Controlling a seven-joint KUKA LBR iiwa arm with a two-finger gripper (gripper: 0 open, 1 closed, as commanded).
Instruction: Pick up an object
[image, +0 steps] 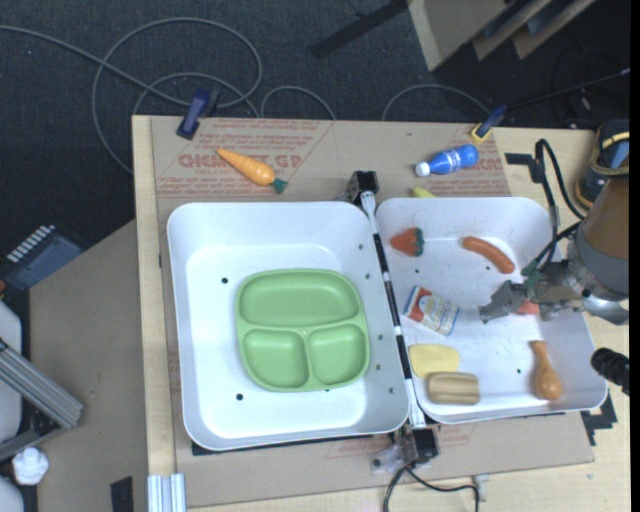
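The right bin (520, 215) holds a red strawberry-like piece (407, 241), a sausage (487, 252), a small red, white and blue carton (432, 310), a yellow wedge (434, 358), a tan bread roll (452, 388) and an orange-brown drumstick (545, 370). My gripper (497, 305) hangs over the middle right of this bin, between the sausage and the drumstick and a little right of the carton. Its dark tip points left. Nothing is clearly seen in its grasp.
The left bin (200, 250) holds a green divided plate (300, 328). On the cardboard behind the bins lie a toy carrot (250, 167), a blue and white bottle (448, 160) and a blue clip (195, 113). The arm (600, 250) crosses the right bin's right rim.
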